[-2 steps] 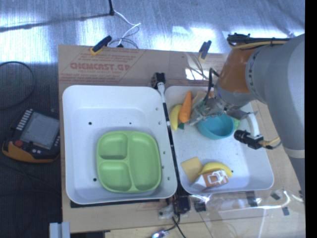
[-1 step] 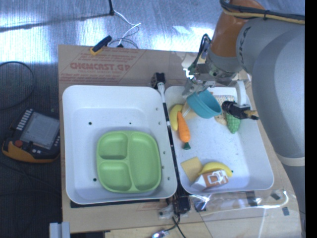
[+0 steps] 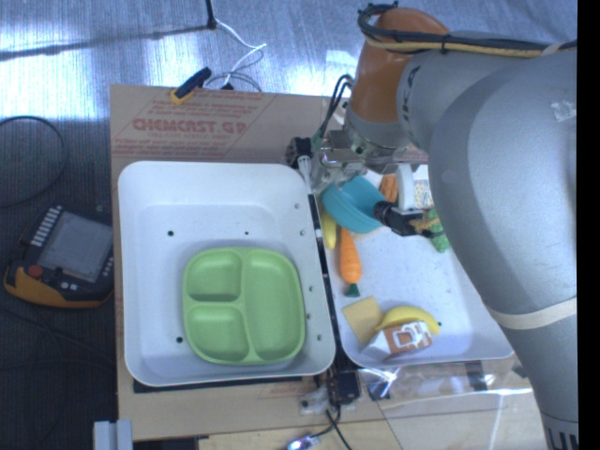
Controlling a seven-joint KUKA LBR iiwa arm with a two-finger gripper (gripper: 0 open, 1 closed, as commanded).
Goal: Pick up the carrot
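The carrot (image 3: 349, 256) lies in the right bin (image 3: 417, 275), close to that bin's left wall, its length running near to far with a small green bit at its near end. It rests on the bin floor with nothing gripping it. A slim yellow item (image 3: 329, 233) sits between it and the wall, just beside its far half. A blue bowl (image 3: 352, 204) lies tilted just beyond the carrot's far tip. The gripper (image 3: 330, 165) hangs over the far left corner of this bin, above the bowl's far edge and apart from the carrot; whether it is open or closed cannot be told, and nothing can be seen in its hold. Near the carrot's near end lies a pale yellow block (image 3: 361, 317), and to its right a banana (image 3: 415, 318) touches an orange-and-white packet (image 3: 403, 339). A green item (image 3: 439, 242) lies toward the right wall, partly under the arm. In the left bin (image 3: 206, 209) a green divided plate (image 3: 246, 305) sits toward the near side.
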